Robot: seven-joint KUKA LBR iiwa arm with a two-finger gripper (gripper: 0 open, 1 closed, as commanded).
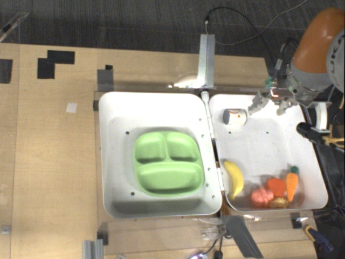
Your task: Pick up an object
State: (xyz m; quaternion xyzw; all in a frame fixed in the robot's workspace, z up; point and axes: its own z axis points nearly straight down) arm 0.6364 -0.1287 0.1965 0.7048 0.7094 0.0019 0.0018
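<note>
Gripper (268,104) hangs over the right bin's (315,166) back edge, fingers apart, holding nothing.
Toys wait below: banana (234,177) and carrot (291,184) near the front; best go straight down on one.

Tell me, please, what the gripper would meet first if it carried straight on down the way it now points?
Probably bare bin floor. The gripper, fingers apart and holding nothing, hangs over the right bin's far end. The small white cup lies just left of that line and could be grazed; depth is hard to judge from this slanted view.
</note>
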